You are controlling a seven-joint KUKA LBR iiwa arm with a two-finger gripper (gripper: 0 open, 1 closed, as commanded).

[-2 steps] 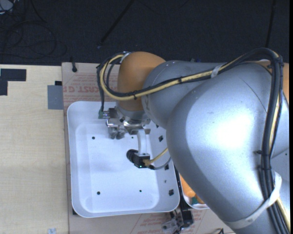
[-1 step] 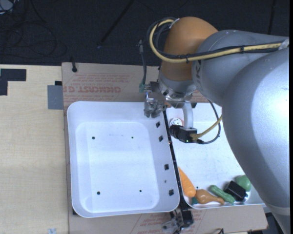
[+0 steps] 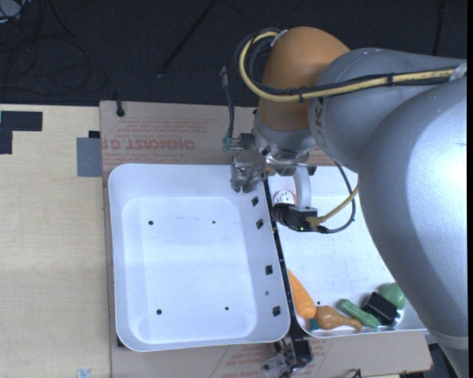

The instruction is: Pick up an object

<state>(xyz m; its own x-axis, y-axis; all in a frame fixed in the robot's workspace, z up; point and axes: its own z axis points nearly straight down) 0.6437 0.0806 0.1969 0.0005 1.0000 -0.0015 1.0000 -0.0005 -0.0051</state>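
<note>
Gripper [image 3: 247, 178], state indiscernible, hovers at bin's [image 3: 339, 266] far corner, apparently in approach; next move calls for travel to carrot [image 3: 299, 292] at bin's near edge, then descent.

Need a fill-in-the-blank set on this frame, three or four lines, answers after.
1. The carrot lies in the bin on the view's ____ side.
2. The long toy beside the black block is ____.
3. The toys cluster at that bin's end toward the view's ____ edge.
4. The band above the arm's wrist is ____.

Answers: right; green; bottom; orange.
</note>
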